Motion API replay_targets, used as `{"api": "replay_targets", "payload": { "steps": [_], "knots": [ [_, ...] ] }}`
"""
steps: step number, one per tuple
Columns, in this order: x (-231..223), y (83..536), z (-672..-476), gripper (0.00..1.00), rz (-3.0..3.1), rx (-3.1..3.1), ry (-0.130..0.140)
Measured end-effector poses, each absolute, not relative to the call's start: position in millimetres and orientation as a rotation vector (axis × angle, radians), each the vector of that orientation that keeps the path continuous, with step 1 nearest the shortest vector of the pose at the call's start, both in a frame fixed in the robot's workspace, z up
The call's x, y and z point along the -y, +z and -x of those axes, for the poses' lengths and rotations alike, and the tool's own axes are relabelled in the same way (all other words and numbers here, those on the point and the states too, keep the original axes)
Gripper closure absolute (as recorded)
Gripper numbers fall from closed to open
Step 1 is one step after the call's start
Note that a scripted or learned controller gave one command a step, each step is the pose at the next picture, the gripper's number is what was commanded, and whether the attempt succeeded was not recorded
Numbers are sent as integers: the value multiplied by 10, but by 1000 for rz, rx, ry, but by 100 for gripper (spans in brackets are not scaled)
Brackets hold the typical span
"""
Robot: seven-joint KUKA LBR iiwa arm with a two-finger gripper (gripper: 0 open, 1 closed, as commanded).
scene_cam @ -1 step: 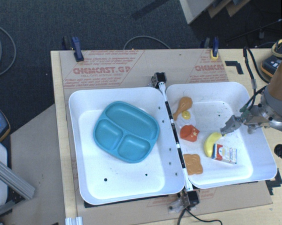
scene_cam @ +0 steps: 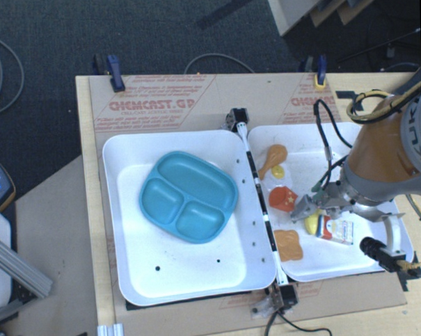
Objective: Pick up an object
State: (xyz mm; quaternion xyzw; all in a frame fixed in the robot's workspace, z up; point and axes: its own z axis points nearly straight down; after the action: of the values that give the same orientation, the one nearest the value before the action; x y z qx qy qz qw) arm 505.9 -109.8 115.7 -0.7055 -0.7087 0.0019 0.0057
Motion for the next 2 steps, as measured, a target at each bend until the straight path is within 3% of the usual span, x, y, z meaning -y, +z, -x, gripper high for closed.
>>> {"api": "replay_targets", "payload": {
  "steps": [1, 2],
  "knots": [
    [1120, 841, -5193, 0, 2223, 2224, -1],
    [1114, 945, -5182, 100, 2224, 2221, -1]
  ]
}}
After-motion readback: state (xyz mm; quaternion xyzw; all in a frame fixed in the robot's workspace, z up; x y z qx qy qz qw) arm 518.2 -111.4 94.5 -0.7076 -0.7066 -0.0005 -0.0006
